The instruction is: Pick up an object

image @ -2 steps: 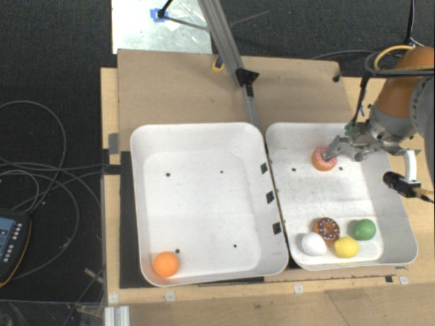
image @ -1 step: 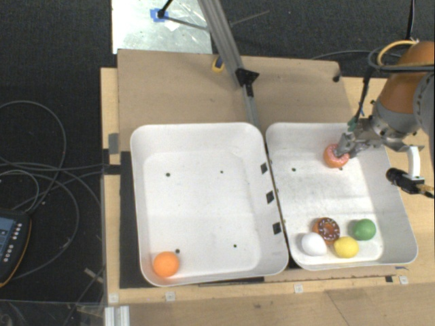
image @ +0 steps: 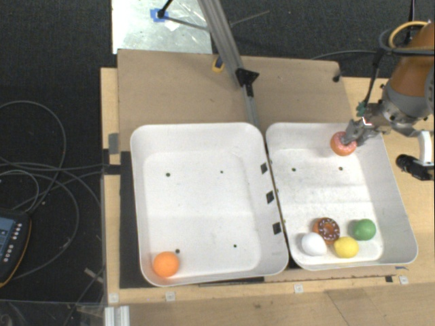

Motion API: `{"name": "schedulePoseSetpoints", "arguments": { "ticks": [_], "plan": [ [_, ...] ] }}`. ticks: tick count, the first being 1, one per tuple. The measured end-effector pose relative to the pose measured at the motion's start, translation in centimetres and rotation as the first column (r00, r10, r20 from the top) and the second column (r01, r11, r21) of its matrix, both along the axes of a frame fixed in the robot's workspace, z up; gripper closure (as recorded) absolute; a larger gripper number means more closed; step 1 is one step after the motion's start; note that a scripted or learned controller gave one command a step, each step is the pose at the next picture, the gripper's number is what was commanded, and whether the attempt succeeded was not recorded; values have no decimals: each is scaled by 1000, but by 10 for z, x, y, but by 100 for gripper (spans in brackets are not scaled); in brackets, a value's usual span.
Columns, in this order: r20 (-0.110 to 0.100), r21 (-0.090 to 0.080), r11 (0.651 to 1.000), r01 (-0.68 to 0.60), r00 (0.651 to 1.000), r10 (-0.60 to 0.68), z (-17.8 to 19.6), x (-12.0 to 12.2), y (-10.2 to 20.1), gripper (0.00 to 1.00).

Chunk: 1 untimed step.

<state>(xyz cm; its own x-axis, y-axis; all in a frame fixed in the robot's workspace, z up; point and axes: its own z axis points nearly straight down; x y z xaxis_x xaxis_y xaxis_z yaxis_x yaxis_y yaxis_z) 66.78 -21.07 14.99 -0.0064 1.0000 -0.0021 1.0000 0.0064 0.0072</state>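
My gripper (image: pixel 351 138) reaches in from the right over the back of the right bin (image: pixel 387 182). Its dark fingers are shut on the upper right side of a pink-orange round object (image: pixel 342 145), which sits at their tips near the bin's far wall. At the front of the same bin lie a brown frosted doughnut (image: pixel 327 229), a green ball (image: pixel 364 229), a yellow ball (image: pixel 346 247) and a white ball (image: pixel 312 244). An orange ball (image: pixel 165 264) rests in the front left corner of the left bin (image: pixel 197 138).
A grey pole (image: pixel 224 32) slants down from the top to the gap between the bins. Black clips (image: pixel 270 196) line the shared rim. A black fitting (image: pixel 414 165) sticks out by the right bin's right edge. Cables lie on the floor at left.
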Motion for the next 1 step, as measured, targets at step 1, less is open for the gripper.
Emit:
{"name": "schedulePoseSetpoints", "arguments": {
  "ticks": [1],
  "plan": [
    [3,-1,1000,0,1000,0,63,10,1,100]
  ]
}}
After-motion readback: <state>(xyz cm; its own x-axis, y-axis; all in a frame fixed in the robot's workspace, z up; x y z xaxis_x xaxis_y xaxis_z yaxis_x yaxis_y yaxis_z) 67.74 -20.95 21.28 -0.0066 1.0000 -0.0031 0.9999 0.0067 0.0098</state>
